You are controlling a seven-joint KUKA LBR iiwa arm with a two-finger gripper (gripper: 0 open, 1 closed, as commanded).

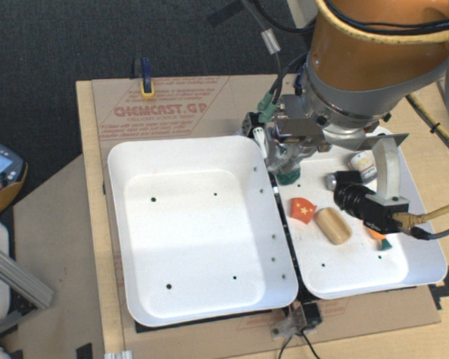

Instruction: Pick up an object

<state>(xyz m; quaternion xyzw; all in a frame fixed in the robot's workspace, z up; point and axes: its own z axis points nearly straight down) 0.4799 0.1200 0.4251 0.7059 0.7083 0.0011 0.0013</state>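
- The gripper point(285, 160) hangs low over the right bin point(351, 272), at its 10 o'clock corner, close to the wall shared with the left bin point(190, 238).
- Whether it is open or closed cannot be told, and nothing is seen in its grip.
- A green thing point(290, 178) lies just under it, at its 6 o'clock, partly covered.
- A red piece point(302, 210) lies at the bin's 9 o'clock.
- A tan cylinder point(333, 226) lies just beside the red piece, at its 4 o'clock.
- A white thing point(360, 161) sits at the bin's 12 o'clock.
- An orange bit point(379, 240) peeks out at 4 o'clock, mostly hidden by the robot.
- Both bins rest on cardboard point(167, 106), with a clamp point(145, 77) at its 12 o'clock edge.
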